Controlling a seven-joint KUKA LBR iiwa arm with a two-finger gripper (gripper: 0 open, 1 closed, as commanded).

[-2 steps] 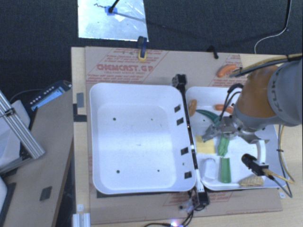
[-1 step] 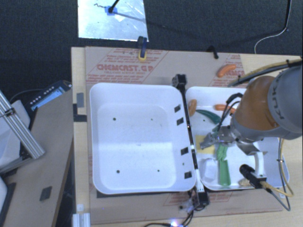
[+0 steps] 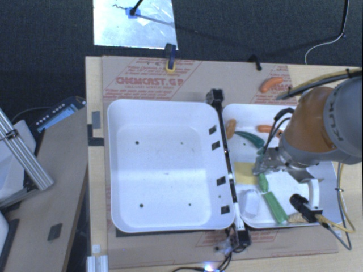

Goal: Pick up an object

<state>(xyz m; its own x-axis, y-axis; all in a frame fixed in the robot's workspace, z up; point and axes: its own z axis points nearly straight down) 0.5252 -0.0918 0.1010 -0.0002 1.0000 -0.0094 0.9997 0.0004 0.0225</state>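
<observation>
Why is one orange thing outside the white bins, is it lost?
It does look out of place. An orange sausage-shaped object lies on the brown board beyond the right bin, while the other objects, such as the green stick, sit inside that bin. Nothing looks spilled or broken.

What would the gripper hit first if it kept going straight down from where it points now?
Most likely the green object lying in the right bin: the gripper sits just over its upper end, beside a yellow piece. Height is hard to judge from this slanted view.
</observation>
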